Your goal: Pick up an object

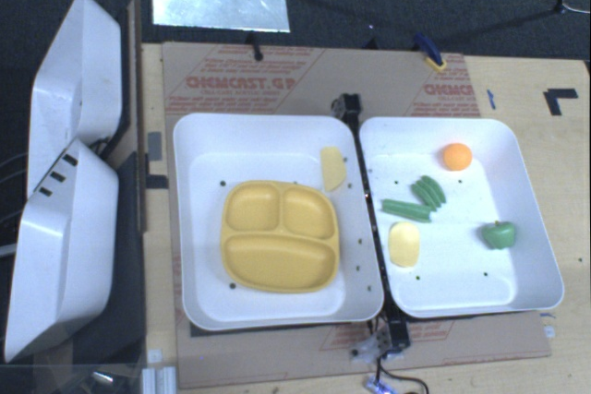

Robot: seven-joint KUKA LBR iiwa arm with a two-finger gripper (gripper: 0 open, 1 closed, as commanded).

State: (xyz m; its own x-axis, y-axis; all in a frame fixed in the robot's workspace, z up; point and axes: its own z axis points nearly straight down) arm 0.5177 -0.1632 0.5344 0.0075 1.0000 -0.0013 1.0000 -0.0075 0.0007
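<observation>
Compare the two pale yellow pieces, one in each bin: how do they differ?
The pale yellow piece in the left bin lies by the right wall, beside the yellow divided tray; the pale yellow piece in the right bin lies on open floor below the green bean pods. The left one tapers to a point; the right one is rounded. Both are flat and similar in colour.

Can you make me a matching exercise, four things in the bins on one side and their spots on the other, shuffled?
Things:
1. yellow divided tray
2. orange ball
3. green pepper
4. green bean pods

Places:
A. right bin, near its right wall
B. left bin, middle
C. right bin, far side
D. right bin, left of centre

Pairs: 1-B, 2-C, 3-A, 4-D
</observation>
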